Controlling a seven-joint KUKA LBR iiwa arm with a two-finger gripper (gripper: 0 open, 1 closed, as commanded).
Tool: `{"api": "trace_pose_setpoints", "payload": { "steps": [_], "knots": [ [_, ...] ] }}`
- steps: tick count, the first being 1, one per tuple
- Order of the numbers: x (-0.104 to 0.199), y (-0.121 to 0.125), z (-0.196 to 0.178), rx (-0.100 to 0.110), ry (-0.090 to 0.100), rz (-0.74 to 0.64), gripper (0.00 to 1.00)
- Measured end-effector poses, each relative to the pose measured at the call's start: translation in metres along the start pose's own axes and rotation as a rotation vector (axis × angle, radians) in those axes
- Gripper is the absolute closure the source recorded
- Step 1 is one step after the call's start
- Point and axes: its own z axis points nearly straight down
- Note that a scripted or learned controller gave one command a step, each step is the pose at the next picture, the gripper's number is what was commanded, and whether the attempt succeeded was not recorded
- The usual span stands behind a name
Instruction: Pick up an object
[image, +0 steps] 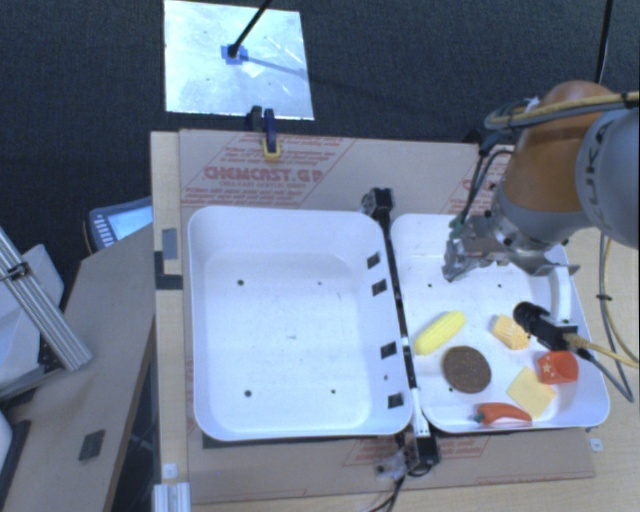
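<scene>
The gripper (456, 264) hangs over the bare far part of the right bin (425, 292), and it cannot be told whether it is open or closed. The objects crowd the near end. A corn cob (440, 332) lies just beside a brown disc (467, 369). To their right are a yellow block (510, 332), a red piece (557, 367), a yellow wedge (530, 390) and an orange pepper (502, 413). The left bin (290, 330) adjoins.

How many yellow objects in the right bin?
3. Yellow toy corn cob, leftmost; small yellow-orange wedge right of it; pale yellow flat block nearest the front. The grey arm may hide others.
</scene>
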Motion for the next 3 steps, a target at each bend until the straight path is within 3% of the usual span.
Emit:
{"api": "trace_pose_setpoints", "payload": {
  "steps": [1,2,3],
  "knots": [
    [0.058,0.024,-0.051,0.001,0.000,0.002,1.00],
    [0.143,0.023,-0.029,0.010,0.002,0.000,1.00],
    [0.179,0.045,0.018,0.011,0.000,0.005,1.00]
  ]
}}
